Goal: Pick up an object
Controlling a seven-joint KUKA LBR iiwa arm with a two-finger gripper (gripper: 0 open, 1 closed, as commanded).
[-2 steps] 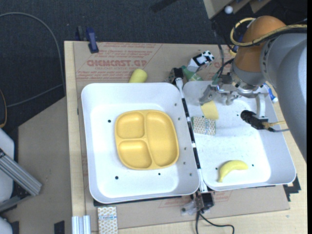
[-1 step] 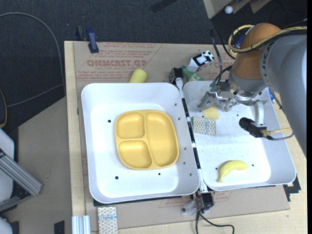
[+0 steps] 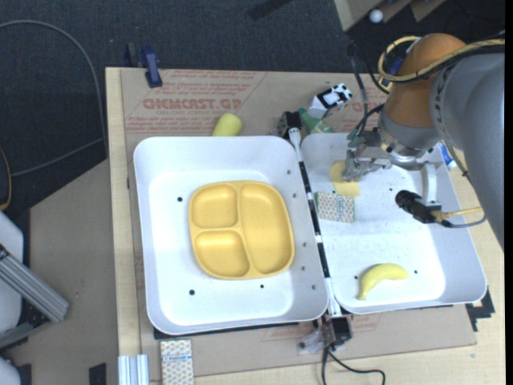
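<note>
One gripper (image 3: 353, 169) low over yellow block (image 3: 345, 181) — right bin (image 3: 449, 283), banana (image 3: 381, 278) nearby

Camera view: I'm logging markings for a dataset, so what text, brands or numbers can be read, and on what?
"CHEMCAST GP", in red, on the brown board behind the left bin.
Smaller red print above and below it: too blurred to read.
Patterned packet in the right bin: nothing legible.

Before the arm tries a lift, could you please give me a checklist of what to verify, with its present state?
1. End effector over the right bin: ok.
2. Yellow block lies under the end effector: ok.
3. Block seen between its fingers: cannot tell.
4. Patterned packet apart from the block: cannot tell, very close.
5. Banana well away from the end effector: ok.
6. Yellow divided plate in the left bin, out of the way: ok.
</note>
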